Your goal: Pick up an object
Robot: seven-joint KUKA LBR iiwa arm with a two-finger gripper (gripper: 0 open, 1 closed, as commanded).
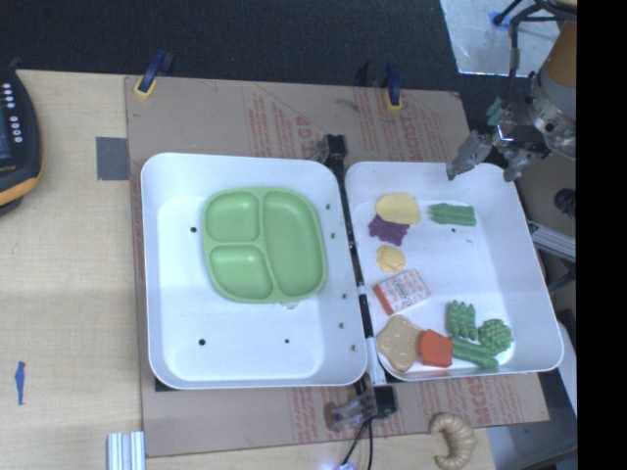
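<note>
Landmark: the shallow white right bin [509, 262], sitting beside the shallow white left bin [167, 262] on a brown cardboard sheet [245, 116].

Item 1. Two-finger gripper [486, 157], hanging above the right bin's far right corner, its two dark fingers standing spread apart with nothing between them. It is touching none of the toys.

Item 2. Pale yellow rounded toy food piece [398, 207], lying in the right bin's far part, toward the left wall.

Item 3. Purple toy piece with jagged edges [388, 229], lying just beside the yellow piece, on its near left.

Item 4. Small green ridged toy [453, 214], lying near the right bin's far wall, to the right of the yellow piece and closest to the gripper.

Item 5. Small yellow oval toy [391, 258], resting near the bin's left wall, at mid-depth.

Item 6. Red-and-white printed small packet [402, 291], lying tilted near the bin's middle left.

Item 7. Tan toast-shaped toy [397, 343], sitting in the right bin's near left corner, touching an orange-red block [436, 349].

Item 8. Cluster of green vegetable toys [478, 333], lying along the right bin's near wall, right of the orange-red block.

Item 9. Light green three-compartment plastic plate [265, 244], lying in the left bin, left of the landmark.

Item 10. Tan curled toy [453, 437], lying outside the right bin, past its near wall.
</note>
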